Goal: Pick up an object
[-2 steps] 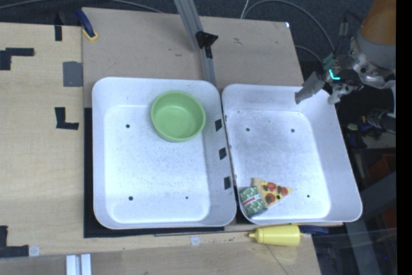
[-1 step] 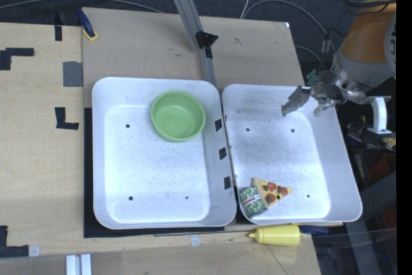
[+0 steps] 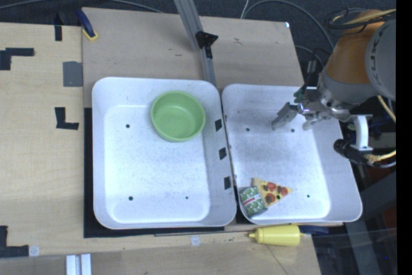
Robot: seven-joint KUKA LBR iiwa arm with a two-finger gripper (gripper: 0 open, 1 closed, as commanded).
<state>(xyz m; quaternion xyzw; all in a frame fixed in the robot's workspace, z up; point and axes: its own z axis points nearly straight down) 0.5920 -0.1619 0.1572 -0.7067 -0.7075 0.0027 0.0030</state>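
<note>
Presently the two-finger gripper [image 3: 293, 120] hangs over the right white bin [image 3: 322, 164], fingers spread apart, gripping nothing. Nearer the camera from it lies a flat pizza-slice toy [image 3: 271, 190]; a round green bowl [image 3: 177, 115] sits far to its left.

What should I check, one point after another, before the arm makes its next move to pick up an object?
1. Hand open: ok, the two fingers are spread apart with nothing between them.
2. Hand over a bin: ok, it is above the upper part of the right bin.
3. An object under the hand: not ok, the bin floor below it is bare.
4. Nearest objects found: ok, the pizza slice toy and the small green packet lie touching at the front of the right bin.
5. Other target: ok, the green bowl sits upright in the left bin.
6. Yellow bottle: not ok, it lies outside the bins.
</note>
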